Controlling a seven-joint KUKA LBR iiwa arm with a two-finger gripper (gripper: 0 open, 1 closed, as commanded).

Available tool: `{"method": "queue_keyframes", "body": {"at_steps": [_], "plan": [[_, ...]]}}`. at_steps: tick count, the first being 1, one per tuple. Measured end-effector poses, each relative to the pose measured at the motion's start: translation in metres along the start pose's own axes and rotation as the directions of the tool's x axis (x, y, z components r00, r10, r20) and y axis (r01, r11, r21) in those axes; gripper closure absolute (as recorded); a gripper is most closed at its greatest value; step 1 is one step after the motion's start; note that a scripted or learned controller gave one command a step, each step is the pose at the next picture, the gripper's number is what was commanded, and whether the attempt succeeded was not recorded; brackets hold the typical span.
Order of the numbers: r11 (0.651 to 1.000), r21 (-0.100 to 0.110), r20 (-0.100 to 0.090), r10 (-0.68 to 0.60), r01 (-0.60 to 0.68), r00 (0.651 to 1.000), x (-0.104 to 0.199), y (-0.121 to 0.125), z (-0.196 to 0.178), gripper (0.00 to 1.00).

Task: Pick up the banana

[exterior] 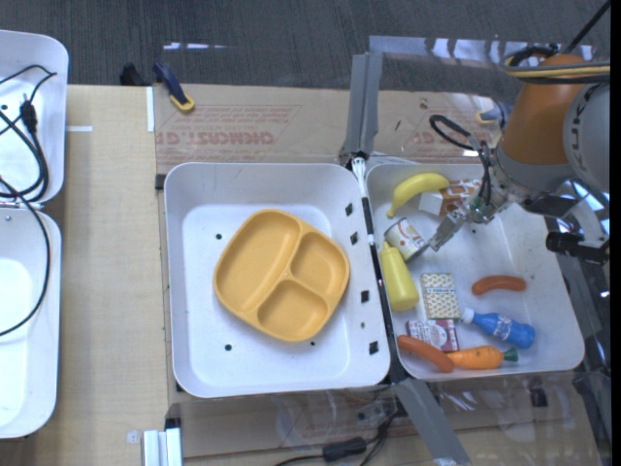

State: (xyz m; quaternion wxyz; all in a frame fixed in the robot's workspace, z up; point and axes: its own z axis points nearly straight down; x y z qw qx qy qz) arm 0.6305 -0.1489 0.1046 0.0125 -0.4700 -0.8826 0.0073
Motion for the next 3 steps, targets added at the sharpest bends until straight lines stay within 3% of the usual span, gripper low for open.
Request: {"method": "queue_keyframes", "body": {"at_steps": [1, 2, 3], "plan": [[0.983, 0.035, -0.003, 0.180, -0.180, 0.984, 0.011, 0.022, 0.016, 0.00], [0.944, 0.023, 0.002, 0.331, -0.330, 0.944, 0.017, 0.029, 0.017, 0.00], [0.682, -0.018, -0.005, 0.731, -0.731, 0.683, 0.024, 0.048, 0.014, 0.00]]}}
